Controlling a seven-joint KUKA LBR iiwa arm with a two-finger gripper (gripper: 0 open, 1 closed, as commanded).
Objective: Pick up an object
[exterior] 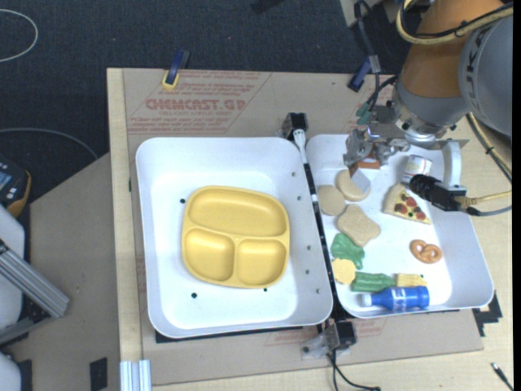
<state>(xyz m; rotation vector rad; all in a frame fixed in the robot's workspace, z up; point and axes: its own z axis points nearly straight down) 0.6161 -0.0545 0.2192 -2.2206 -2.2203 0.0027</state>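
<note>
Camera view
- Pincer: I see the gripper (356, 160) low over the far end of the right bin (468, 255); I cannot tell how it is set.
- Nearest thing: a round biscuit (353, 186) lies just beneath and toward me from the tip.
- Neighbours: a second biscuit (330, 199) touches it on the left; the pizza slice (405, 204) sits apart, right.
- My judgement: a short drop reaches it.

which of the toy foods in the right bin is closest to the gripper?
The round beige cookie, right under the gripper. The pizza slice, pretzel and blue bottle lie farther off.
</note>
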